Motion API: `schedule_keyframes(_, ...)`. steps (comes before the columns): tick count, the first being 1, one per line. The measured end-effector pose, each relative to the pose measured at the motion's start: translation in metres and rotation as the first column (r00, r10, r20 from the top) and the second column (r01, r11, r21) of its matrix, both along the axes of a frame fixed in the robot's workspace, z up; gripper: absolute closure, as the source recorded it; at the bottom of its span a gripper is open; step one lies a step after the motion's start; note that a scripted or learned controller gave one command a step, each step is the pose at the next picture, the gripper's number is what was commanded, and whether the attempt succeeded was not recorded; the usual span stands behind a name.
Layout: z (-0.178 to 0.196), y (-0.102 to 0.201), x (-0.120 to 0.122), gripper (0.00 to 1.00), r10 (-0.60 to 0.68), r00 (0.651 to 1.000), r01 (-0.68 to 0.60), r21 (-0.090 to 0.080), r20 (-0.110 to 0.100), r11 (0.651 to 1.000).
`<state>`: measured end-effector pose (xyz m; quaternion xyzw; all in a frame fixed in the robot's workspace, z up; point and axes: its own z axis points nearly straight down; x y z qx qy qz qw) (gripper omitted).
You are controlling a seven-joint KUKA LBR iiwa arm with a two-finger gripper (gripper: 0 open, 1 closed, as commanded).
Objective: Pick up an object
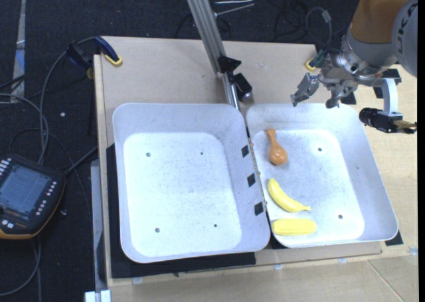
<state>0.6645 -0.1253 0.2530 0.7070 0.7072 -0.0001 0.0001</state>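
Tan tabletop (166,75) carries two white bins. The left bin (126,128) lies bare; the right bin (358,161) holds a banana (285,198), a yellow block (294,227) and an orange drumstick (275,148). The hand (320,95) hovers above the right bin's far edge, fingers spread, gripping nothing. No pick yet, I judge.

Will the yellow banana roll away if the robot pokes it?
Probably not far. The banana is curved and lies flat in the right bin, so a poke would likely spin or slide it. It looks smooth and shiny, perhaps plastic, so it may slip between the fingers of the gripper and is likely light and stiff.
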Motion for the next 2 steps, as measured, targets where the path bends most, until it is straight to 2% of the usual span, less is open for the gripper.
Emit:
schedule_keyframes(1,-0.061,0.005,-0.005,0.00,0.000,1.000,0.000,0.001,-0.005,1.000)
schedule_keyframes(2,-0.109,0.008,0.002,0.00,0.000,1.000,0.000,0.001,-0.004,1.000)
